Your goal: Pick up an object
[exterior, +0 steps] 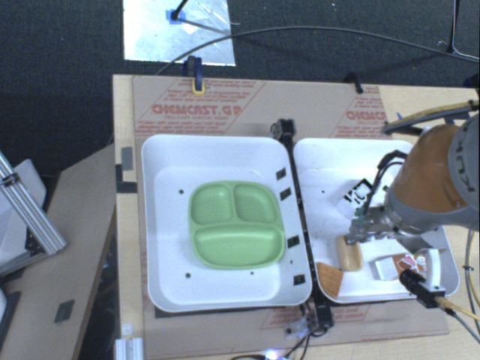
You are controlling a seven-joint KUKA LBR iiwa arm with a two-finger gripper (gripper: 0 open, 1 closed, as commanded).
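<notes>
Claw (pixel 352 235): low in the right bin (pixel 322 160), fingers blurred; open or closed, I cannot tell.
Tan block (pixel 349 256): at the claw's 6 o'clock, perhaps touching its tips.
Brown wedge (pixel 329 279): at the block's 7 o'clock.
Green divided plate (pixel 237 224): centred in the left bin (pixel 161 201).

arm (pixel 439 175) — cut off at right edge | right bin (pixel 330 163) — far side hidden beneath arm

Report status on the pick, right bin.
Tool low in the right bin, over the tan block. No grasp confirmed. Orange wedge and white packet lie close by.
</notes>
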